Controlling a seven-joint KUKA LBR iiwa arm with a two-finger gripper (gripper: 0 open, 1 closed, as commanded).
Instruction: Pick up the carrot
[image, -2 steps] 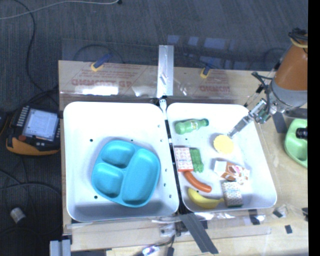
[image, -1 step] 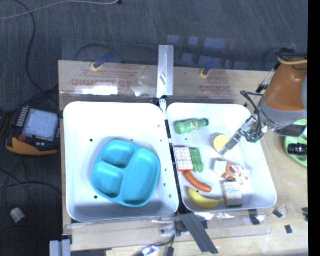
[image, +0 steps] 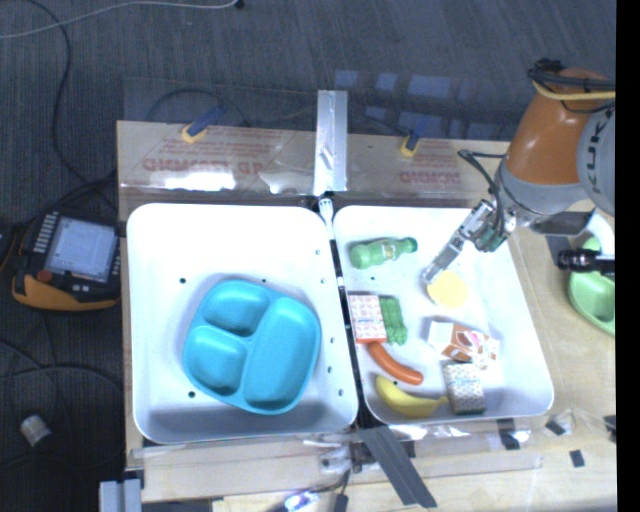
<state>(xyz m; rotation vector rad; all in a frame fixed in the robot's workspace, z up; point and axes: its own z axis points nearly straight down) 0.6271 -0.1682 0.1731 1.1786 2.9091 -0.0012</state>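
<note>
Here the carrot (image: 395, 363) lies just above the banana (image: 408, 397).

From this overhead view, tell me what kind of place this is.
Probably a robotics lab's pick-and-place bench: two white bins side by side, toy food like the carrot and banana, the grey-and-orange arm, cables across carpet.

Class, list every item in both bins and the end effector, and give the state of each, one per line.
carrot: lying flat, untouched
banana: lying flat beside the carrot
green bottle: on its side
blue divided plate: right way up, in the left bin
yellow disc: lying flat
end effector: over the right bin, holding nothing
</note>
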